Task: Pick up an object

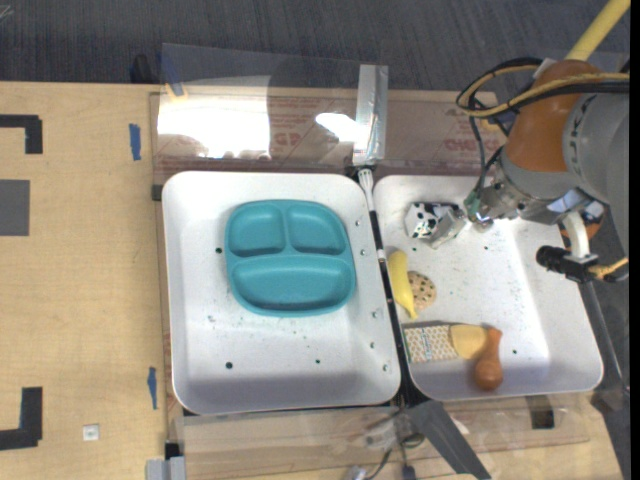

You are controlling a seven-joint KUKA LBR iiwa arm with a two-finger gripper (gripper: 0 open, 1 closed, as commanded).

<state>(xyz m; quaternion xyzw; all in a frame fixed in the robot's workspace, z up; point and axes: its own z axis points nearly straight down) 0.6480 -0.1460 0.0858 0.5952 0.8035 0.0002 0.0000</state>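
Judging from this frame, the pick is not yet done: nothing is seen lifted clear of the bins.

The grey arm with orange band (560,138) is reached in from 3 o'clock, and the two-finger gripper (462,220) is set low at the 11 o'clock part of the right shallow white bin (530,298). It is placed right against a small black-and-white toy (424,220); contact looks likely, but whether the toy sits between the fingers cannot be told, nor whether the pincer is spread or pressed together, since the tips are blurred and partly hidden by the wrist.

Other candidates are left lying in the right bin: a yellow banana-shaped piece (400,282) along the 9 o'clock wall, a speckled cookie-like disc (422,290) touching it, a patterned flat pouch (428,344) at 7 o'clock, and a tan-and-brown wooden-looking piece (480,352) just beside it at 6 o'clock.

A teal divided plastic plate (290,256) is seated mid-way in the left shallow white bin (200,348), well apart from the gripper.

Remaining, as judged: grasp to be confirmed, then a lift.
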